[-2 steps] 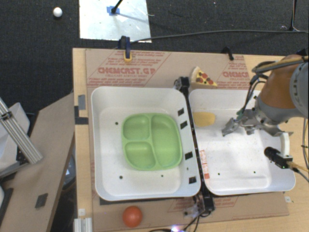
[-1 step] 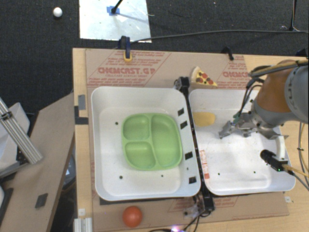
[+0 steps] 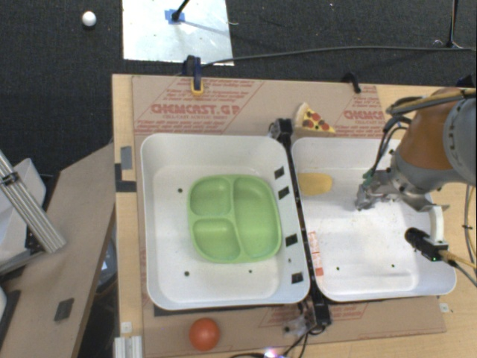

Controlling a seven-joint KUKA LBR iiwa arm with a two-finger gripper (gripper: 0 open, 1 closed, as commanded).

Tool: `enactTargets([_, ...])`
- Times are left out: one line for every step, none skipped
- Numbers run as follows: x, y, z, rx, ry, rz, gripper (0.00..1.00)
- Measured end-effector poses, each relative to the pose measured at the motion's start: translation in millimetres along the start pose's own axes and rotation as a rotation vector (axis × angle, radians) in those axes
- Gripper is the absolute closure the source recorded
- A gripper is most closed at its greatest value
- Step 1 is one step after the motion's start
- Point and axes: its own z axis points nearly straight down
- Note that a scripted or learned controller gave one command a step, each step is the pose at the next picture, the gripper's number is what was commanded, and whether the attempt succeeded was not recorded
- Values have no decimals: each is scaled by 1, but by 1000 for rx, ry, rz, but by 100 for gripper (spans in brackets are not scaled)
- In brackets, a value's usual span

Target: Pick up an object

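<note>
The worktop [image 3: 350,99] is brown board with red writing on it. Two white bins sit on it side by side.

The left bin [image 3: 160,274] has a green plate [image 3: 233,218] in it. The plate has three parts and lies flat near the middle of the bin, a little tilted.

The right bin [image 3: 373,274] has a small yellow thing [image 3: 314,184] in it. It looks soft and flat, like a little pancake. It lies near the top left corner of this bin, close to the wall between the two bins. Its long side runs from left to right across the picture. I cannot tell which end is the front.

The arm [image 3: 436,144] comes in from the right. It is grey with an orange part. The gripper [image 3: 365,199] hangs low over the right bin, to the right of the yellow thing. The two are near each other but apart. The jaws are small and dark here, so I cannot tell if they are wide or narrow. Nothing can be seen between them.

A toy pizza slice [image 3: 314,120] lies on the board just above the right bin. Its pointy end faces right. An orange ball [image 3: 204,333] sits on the board below the left bin. A small white ball [image 3: 89,19] lies far away on the dark floor at the top left.
</note>
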Motion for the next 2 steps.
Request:
enactTargets([-9,-2,-49,-2,-1,2,100])
enactTargets([-9,0,-104,-3,-1,-2,100])
